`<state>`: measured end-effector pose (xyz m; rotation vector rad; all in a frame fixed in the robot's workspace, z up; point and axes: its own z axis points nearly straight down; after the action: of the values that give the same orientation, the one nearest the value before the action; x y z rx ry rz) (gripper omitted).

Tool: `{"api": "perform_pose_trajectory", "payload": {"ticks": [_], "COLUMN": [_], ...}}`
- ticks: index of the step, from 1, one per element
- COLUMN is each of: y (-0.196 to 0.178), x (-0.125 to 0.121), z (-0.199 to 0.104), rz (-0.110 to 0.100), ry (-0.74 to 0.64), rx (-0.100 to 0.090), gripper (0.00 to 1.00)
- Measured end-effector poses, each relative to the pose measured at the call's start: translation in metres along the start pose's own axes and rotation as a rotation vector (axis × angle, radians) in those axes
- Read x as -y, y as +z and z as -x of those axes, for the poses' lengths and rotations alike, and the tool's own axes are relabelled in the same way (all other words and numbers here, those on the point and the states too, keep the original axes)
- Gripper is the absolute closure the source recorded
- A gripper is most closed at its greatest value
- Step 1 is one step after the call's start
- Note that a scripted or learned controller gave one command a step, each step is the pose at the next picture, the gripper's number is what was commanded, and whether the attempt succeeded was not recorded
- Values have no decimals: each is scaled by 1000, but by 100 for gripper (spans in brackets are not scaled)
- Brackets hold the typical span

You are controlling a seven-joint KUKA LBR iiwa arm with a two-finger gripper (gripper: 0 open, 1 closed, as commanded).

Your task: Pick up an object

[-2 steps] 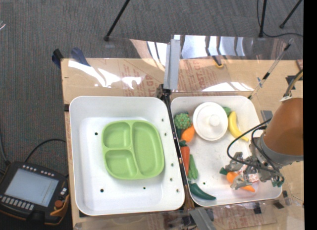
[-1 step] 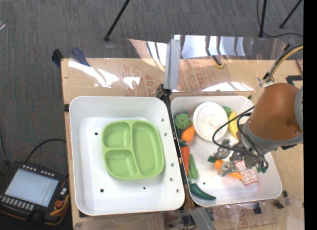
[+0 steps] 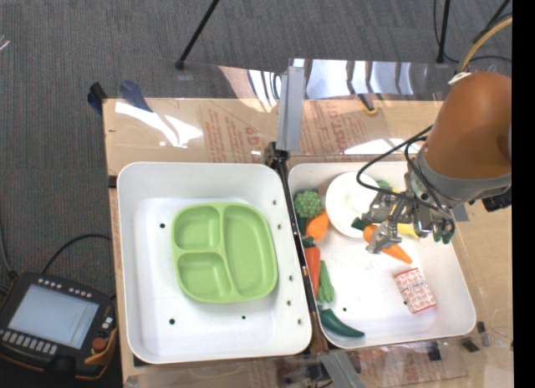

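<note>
From the camera above, we see two white bins side by side on a brown surface (image 3: 192, 127). The left bin (image 3: 134, 202) holds a green plate (image 3: 224, 252) with three parts. The plate sits near the middle of that bin.

The right bin (image 3: 456, 294) holds many small toy foods. A white round plate (image 3: 344, 198) lies near its top. Along the bin's left wall we see a green broccoli (image 3: 308, 203), then an orange piece (image 3: 318, 226) just below it, then a carrot (image 3: 313, 266), then a thin green bean (image 3: 324, 283), and a dark green pepper (image 3: 340, 324) at the bottom. A small red and white box (image 3: 415, 288) lies near the right side of the bin, apart from the rest.

The arm (image 3: 472, 131) comes in from the right, with its big orange band on top. The claw (image 3: 386, 232) hangs low over the right bin, beside the white plate. Right under the claw we see an orange carrot piece (image 3: 399, 252) and something yellow (image 3: 407, 228). They touch or almost touch the claw, but we cannot tell which. The claw is too small and mixed up with wires for us to tell if it is open or closed, or if it has a grip on anything.
</note>
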<state>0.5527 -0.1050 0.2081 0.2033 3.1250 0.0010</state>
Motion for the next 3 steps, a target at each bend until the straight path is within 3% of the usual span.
{"api": "perform_pose_trajectory", "payload": {"ticks": [1, 2, 3], "y": [22, 4, 21], "x": [-48, -110, -82], "z": [-62, -50, -89], "rz": [-1, 0, -1], "ry": [122, 176, 11], "rx": [-14, -11, -14], "gripper": [100, 100, 100]}}
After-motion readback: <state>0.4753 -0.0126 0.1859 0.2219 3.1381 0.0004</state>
